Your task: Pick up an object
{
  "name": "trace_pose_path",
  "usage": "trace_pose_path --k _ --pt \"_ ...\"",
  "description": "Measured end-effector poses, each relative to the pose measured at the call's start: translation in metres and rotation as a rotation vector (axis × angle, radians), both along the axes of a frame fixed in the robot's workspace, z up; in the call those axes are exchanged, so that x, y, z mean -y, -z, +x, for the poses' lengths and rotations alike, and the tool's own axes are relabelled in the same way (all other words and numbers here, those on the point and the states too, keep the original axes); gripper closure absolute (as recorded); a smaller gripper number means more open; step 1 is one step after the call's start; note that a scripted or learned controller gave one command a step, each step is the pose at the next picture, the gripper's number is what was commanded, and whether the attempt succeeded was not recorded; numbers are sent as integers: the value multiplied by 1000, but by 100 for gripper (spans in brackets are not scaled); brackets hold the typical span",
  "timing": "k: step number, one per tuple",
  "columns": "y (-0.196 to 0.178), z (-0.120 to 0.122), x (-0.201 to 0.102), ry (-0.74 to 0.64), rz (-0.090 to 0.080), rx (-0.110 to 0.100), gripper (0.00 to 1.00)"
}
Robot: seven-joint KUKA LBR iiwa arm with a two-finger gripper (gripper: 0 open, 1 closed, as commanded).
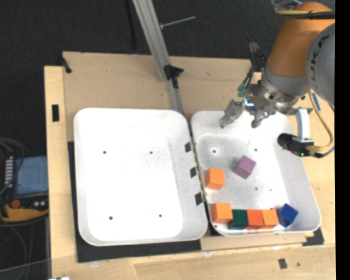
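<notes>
Gripper [245, 119] hangs open over the right bin [297, 179] at its twelve o'clock edge, fingers spread, nothing between them. Purple block [244, 166] lies at bin centre, orange block [214, 178] at its nine o'clock. Row of blocks [254, 217] lines the six o'clock wall. Left bin [131, 174] adjoins.

I noted both bins [134, 121] white with dark specks. Blocks: purple cube [244, 167], orange cube [214, 178], front row orange [222, 212], green [240, 219], orange-red [255, 218], orange [270, 217], blue [287, 214]. Arm [294, 45] grey, orange band.
</notes>
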State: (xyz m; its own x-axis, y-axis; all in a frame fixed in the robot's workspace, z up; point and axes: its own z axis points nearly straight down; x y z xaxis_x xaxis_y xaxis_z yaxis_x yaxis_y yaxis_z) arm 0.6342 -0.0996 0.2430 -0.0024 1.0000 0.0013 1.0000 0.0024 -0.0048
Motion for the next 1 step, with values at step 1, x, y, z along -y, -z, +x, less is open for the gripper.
trace_pose_path --k 1 --pt "-3 1 0 0 0 5 0"
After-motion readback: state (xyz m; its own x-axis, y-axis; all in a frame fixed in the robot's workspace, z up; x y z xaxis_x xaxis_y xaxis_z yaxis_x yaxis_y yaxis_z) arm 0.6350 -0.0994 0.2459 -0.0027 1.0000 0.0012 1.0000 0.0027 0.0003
